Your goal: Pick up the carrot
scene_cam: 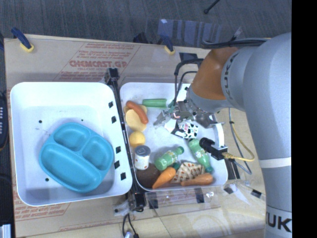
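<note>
One tapered orange carrot (164, 177) is seen lying diagonally, thick end up-right, tip down-left, in the right white bin (222, 157). Fingers (163, 117): state cannot be told.

Two shallow white plastic bins sit side by side: the left bin (20, 133) holds a blue three-compartment plastic tray (75, 155). In the right bin (128, 90), the orange tapered toy carrot (164, 177) lies near the front wall, beside a small white-lidded jar (142, 157).
</note>
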`<state>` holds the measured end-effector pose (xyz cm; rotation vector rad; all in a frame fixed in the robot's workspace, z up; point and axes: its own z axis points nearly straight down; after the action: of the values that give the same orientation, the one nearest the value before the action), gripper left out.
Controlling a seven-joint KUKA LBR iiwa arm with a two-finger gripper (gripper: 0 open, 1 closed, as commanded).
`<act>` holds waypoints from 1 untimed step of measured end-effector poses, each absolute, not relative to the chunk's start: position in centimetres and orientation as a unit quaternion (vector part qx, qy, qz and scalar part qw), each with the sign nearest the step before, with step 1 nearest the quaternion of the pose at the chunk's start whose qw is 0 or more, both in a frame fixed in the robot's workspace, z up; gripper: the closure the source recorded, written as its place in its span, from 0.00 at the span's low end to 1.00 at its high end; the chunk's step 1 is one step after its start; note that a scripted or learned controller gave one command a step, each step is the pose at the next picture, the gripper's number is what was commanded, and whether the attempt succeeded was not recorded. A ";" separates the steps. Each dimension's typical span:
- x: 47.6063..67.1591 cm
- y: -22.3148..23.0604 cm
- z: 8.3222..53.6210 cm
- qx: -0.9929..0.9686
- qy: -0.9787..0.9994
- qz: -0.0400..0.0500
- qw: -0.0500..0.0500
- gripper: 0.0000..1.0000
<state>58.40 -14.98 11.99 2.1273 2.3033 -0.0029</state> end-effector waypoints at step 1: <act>49.6 -7.3 19.4 0.659 0.752 -0.001 -0.002 0.00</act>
<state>49.57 -7.31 19.45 2.0738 2.3648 -0.0031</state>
